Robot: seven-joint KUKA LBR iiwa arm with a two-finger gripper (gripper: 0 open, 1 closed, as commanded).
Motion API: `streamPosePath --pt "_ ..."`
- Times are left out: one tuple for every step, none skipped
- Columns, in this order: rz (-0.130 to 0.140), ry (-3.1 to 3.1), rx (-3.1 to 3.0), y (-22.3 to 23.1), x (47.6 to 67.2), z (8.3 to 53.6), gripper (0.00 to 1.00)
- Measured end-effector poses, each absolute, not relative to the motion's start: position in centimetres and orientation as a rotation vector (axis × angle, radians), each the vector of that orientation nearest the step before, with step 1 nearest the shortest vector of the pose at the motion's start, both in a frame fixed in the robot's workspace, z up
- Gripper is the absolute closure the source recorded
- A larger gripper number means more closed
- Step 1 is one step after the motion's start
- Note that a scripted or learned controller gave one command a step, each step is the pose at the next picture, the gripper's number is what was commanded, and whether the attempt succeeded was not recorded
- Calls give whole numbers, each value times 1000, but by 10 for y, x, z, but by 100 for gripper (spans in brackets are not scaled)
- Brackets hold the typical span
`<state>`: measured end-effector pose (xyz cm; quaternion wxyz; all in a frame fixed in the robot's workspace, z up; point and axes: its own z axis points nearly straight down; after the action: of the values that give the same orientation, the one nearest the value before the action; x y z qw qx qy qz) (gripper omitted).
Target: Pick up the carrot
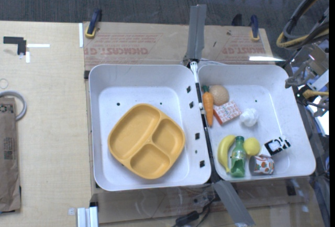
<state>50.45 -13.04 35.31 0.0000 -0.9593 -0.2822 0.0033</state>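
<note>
A small orange carrot (208, 108) lies against the right white bin's (293, 116) left wall; light, stiff, best pinched mid-body. Gripper state cannot be told.

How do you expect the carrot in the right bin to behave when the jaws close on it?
The carrot looks like a smooth, tapered toy, so it may slip toward its thin end. Being round, it could roll if nudged. It lies against the bin wall beside the potato, leaving little room for a grasp.
</note>
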Motion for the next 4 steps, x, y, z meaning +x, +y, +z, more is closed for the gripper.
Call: streamPosePath --pt "12 -902 -3009 -84 477 307 0" --pt "11 -809 -3035 -82 477 245 0" --pt "9 -1330 -2846 -126 525 427 0" --pt "9 -1330 -2846 -126 525 427 0"
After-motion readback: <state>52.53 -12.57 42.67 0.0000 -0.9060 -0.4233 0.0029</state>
